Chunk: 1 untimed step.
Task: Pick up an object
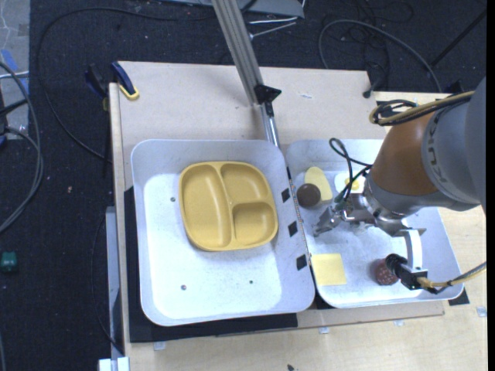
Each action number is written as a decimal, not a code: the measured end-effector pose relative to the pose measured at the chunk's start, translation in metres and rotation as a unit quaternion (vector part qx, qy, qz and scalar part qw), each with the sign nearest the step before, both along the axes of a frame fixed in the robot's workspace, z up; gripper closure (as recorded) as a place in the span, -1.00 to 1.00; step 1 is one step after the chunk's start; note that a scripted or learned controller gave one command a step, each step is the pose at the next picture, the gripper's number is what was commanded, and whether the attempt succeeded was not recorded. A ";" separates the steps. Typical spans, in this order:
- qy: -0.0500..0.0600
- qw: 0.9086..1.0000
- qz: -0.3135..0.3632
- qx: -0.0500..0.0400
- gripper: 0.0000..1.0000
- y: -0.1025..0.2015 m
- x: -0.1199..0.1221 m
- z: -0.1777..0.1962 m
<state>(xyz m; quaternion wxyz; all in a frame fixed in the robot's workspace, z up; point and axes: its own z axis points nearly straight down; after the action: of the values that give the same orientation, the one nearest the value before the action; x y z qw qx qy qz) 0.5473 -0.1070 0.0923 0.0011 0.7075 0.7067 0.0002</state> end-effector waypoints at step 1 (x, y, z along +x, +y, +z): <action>-0.003 1.000 -0.001 -0.001 1.00 -0.001 0.001 0.013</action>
<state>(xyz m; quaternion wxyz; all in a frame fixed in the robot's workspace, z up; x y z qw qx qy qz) 0.5486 -0.1079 0.1049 0.0036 0.7082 0.7060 0.0014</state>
